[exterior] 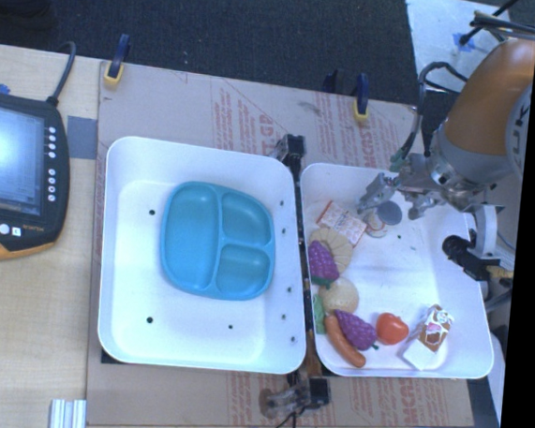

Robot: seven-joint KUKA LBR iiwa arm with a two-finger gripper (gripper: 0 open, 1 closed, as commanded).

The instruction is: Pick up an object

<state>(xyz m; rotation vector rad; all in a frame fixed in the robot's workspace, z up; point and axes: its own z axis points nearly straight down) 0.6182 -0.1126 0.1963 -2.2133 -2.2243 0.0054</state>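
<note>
1. Objects for picking lie in the right bin (441, 366), all below and to the left of my gripper (388, 199) as the camera looks down. Nearest is a small printed packet (345, 223), pale with red marks, lying flat just beneath the gripper's left side.
2. Further from the gripper, along the bin's left wall, I see a purple grape cluster (322, 261) resting on a pale round piece (340, 295), then a second purple piece (357, 329) lying over an orange carrot (342, 344).
3. Toward the near edge, well apart from the gripper, sit a red tomato (391, 328) and a white cake slice (430, 335) with a brown-and-red top.
4. I judge this as the approach step: the gripper hangs over the bin's far end, with nothing visible in it. Whether it is spread or closed, I cannot tell at this angle.
5. My next move calls for choosing one item, probably the packet since it is closest, centring over it and descending. Being flat, it may be hard to pinch.
6. Beyond, the left bin (133, 242) carries a blue divided plate (218, 241).
</note>
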